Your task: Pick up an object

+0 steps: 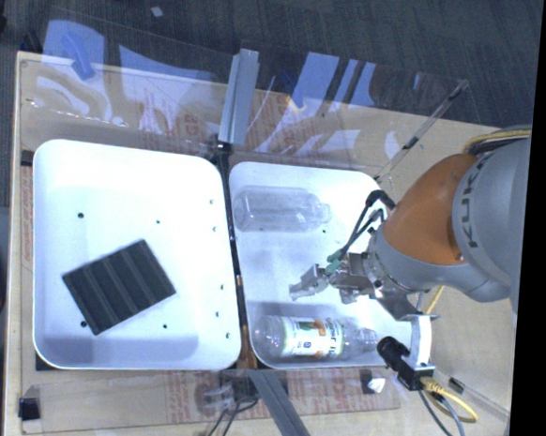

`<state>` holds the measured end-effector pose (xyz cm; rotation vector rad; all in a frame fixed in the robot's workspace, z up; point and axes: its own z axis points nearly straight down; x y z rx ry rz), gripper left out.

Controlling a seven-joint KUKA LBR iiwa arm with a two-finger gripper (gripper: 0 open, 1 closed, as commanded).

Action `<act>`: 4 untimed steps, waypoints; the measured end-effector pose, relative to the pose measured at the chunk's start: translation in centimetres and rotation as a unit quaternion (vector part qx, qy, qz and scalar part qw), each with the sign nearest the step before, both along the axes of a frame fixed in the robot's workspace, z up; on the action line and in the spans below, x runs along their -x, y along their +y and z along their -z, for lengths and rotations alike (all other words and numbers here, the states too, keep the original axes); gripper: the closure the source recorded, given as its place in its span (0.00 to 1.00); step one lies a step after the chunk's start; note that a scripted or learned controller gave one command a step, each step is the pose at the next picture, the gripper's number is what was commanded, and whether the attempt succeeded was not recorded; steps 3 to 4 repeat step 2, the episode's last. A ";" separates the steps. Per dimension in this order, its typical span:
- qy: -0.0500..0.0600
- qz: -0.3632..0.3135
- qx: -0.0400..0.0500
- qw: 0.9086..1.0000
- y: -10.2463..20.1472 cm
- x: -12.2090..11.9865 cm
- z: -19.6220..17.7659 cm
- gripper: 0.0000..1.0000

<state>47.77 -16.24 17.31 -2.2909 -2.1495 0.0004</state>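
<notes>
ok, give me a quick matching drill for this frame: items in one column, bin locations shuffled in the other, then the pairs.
Items:
1. dark ribbed panel
2. clear unlabelled bottle
3. labelled bottle
4. end effector

Places:
A. right bin, near edge
B. right bin, far end
C. over the middle of the right bin
D. left bin

Pairs: 1-D, 2-B, 3-A, 4-C

1. The single fixed camera is looking down from above the bench (pixel 98 406) at a slant, far enough back to be taking in both white bins.
2. The left bin (pixel 60 167) is sitting left of centre, the right bin (pixel 286 178) just beside it.
3. The arm (pixel 460 227) is entering from the right edge, and dark floor is showing along the top.
</notes>
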 end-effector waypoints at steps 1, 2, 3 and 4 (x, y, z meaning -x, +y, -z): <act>0.001 -0.073 -0.001 0.997 -4.0 0.1 5.2 0.00; -0.005 -0.176 0.002 0.984 -0.3 -0.3 7.9 0.00; -0.005 -0.176 0.002 0.984 -0.3 -0.3 7.9 0.00; -0.005 -0.176 0.002 0.984 -0.3 -0.3 7.9 0.00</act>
